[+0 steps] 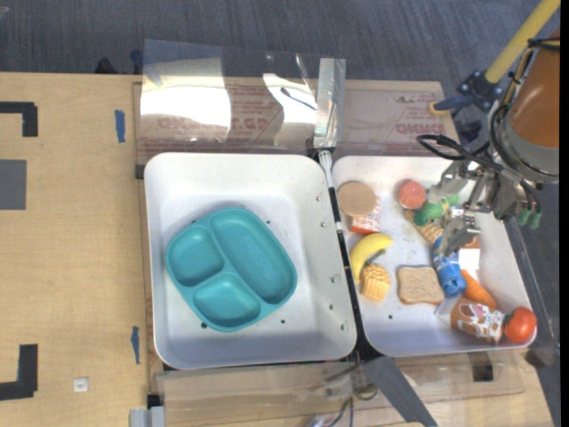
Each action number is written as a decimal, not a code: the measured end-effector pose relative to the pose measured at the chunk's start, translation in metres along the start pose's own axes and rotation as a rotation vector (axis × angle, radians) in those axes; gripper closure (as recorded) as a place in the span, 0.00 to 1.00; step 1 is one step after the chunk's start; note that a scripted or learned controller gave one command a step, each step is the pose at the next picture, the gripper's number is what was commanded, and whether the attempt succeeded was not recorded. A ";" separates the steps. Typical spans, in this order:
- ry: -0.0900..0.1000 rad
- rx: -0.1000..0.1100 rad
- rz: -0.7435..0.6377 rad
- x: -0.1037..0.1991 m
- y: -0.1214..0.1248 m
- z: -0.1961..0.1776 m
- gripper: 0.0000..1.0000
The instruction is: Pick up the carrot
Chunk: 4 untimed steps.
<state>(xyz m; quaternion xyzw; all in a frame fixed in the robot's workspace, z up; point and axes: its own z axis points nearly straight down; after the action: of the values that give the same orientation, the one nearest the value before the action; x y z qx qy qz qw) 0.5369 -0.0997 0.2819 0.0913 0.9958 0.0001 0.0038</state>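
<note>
Camera view gives you two white bins side by side; the left bin [169, 181] holds a teal divided plate [231, 267]; the right bin [502, 332] holds the carrot [478, 289] near its right wall, just beside a blue toy [452, 278] and a tomato [520, 325]; a banana [367, 250], corn [375, 282], toast [419, 285] and a round brown piece [356, 197] lie nearby; the arm reaches in from the right, its gripper [458, 223] low over the clutter (whether it is released or clenched you cannot tell), apart from the carrot.
</note>
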 end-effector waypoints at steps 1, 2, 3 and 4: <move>0.011 0.001 -0.078 0.025 -0.063 0.093 0.00; -0.012 0.001 -0.039 -0.026 -0.071 0.188 0.00; -0.016 0.001 -0.042 -0.027 -0.070 0.177 1.00; 0.001 0.001 -0.012 0.056 -0.002 0.111 1.00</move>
<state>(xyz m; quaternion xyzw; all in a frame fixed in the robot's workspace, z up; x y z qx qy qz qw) 0.4821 -0.0914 0.1704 0.0854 0.9963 -0.0003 0.0036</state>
